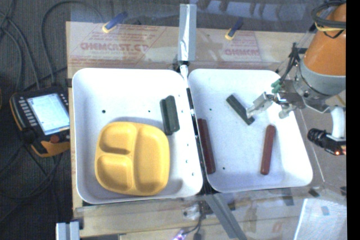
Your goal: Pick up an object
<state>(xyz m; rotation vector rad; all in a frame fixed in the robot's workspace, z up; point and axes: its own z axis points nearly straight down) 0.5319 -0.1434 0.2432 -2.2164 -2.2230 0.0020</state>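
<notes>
Over the right-hand white bin (292,180), near its upper right corner, hangs the arm's tool (269,103), reaching in from the right; whether it is released or clenched I cannot tell, and nothing can be seen between its tips. Just beside it, toward the bin's middle, lies a small dark grey L-shaped block (241,109), flat on the bin floor. This looks the likeliest thing to pick.

By its look the block is stiff, light and matte, so probably not slippery. A hold across its longer arm, which is narrow, seems safest, well away from the bend.

Two other candidates share this bin: a slim reddish-brown rod (268,149) lying nearly upright in the view, and a darker brown rod (205,145) close along the left wall. Both would likely roll under a glancing touch.

Bare floor surrounds the block on all sides, giving fair room to descend. The dark rod, hard by the wall, offers little clearance on that side.

The left bin (84,121) holds a yellow moulded tray with three compartments (133,157) and a dark green oblong block (169,114).
</notes>
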